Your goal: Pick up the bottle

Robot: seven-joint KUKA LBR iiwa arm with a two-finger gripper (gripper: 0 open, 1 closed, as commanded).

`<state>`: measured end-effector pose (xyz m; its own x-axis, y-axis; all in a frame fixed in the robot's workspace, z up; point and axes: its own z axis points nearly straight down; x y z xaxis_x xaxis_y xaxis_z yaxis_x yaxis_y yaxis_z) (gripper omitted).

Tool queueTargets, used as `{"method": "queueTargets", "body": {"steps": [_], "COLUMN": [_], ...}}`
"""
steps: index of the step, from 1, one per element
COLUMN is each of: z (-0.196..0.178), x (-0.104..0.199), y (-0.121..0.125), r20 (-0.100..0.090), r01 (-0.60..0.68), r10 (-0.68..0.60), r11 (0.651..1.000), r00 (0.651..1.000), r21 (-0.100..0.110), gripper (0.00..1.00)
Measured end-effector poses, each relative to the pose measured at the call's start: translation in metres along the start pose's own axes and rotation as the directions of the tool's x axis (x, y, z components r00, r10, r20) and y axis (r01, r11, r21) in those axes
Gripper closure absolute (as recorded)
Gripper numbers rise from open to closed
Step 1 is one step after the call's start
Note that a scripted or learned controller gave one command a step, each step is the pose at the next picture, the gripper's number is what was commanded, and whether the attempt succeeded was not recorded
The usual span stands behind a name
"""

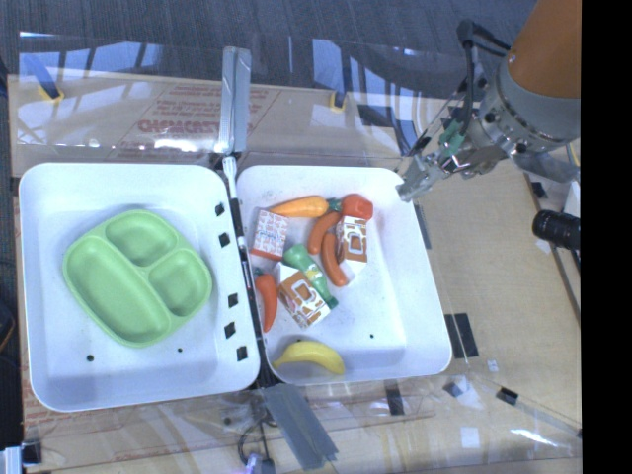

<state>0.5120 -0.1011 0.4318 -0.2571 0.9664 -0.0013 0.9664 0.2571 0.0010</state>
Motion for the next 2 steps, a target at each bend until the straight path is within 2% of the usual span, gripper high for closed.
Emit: {"method": "queueTargets", "body": {"steps": [1,2], "z": [-0.0113,-0.0113], "x": [0.0556,0.0555], "y": [-0.014,-0.014], "r20": [-0.002,-0.002], "r01": [0.131,0.131], "r10": [-0.131,-0.131], "r11": [0.991,0.991], "r00": [0.991,0.991], "r21": [0.001,0.001], "gripper": [1.0,0.0]}}
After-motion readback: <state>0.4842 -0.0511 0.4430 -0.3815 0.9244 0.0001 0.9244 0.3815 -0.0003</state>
